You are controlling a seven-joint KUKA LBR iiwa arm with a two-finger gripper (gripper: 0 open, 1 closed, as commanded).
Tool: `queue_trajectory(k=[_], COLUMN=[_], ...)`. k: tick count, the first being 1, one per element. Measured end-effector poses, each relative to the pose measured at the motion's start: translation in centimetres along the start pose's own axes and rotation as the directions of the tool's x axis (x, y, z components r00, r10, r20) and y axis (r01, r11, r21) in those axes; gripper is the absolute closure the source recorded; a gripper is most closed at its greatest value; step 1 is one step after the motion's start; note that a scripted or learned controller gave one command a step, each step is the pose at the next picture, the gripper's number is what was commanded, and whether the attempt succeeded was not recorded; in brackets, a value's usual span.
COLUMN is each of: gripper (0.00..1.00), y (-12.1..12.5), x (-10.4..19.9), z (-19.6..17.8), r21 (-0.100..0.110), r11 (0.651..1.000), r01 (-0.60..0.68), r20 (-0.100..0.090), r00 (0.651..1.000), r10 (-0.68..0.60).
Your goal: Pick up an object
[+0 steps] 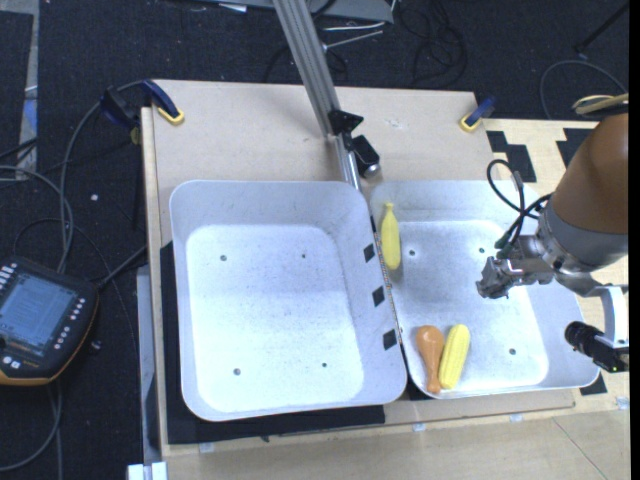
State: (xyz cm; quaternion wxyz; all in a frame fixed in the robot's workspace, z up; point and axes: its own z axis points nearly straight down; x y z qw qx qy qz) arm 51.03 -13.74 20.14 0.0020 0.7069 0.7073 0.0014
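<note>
Pincer: pincer [492, 280] hangs over the middle of the right bin, at the end of the grey arm [600, 203] that reaches in from the right; whether it is spread or pressed together cannot be told (it is small and dark against the bin floor), and nothing can be seen between its tips.
Right bin: white right bin [520, 193], shallow, with three things lying in it.
Banana: yellow banana [390, 236] lies lengthwise along the bin's left wall, toward the far end, well apart from the pincer.
Corn: yellow corn cob [454, 356] lies near the bin's near edge, below and left of the pincer, tilted slightly.
Orange piece: orange drumstick-shaped toy [431, 352] lies just beside the corn on its left, touching or nearly touching it.
Left bin: white left bin [270, 298] sits beside the right one, their rims overlapping in the middle.
Tabletop: tan tabletop [260, 133] carries both bins, with yellow clamps at its far corners.
Pole: grey metal pole [312, 58] rises at a slant from between the bins.
Floor: handheld controller [35, 318] with a screen lies on the dark floor to the left.
</note>
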Motion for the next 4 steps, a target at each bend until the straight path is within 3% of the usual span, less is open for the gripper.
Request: queue_trajectory(k=[4], gripper=[1.00], y=[1.9], x=[22.0], z=[-3.3], r21=[0.004], r11=[1.000], r01=[0.004], r20=[-0.001], r00=[1.000], r10=[-0.004])
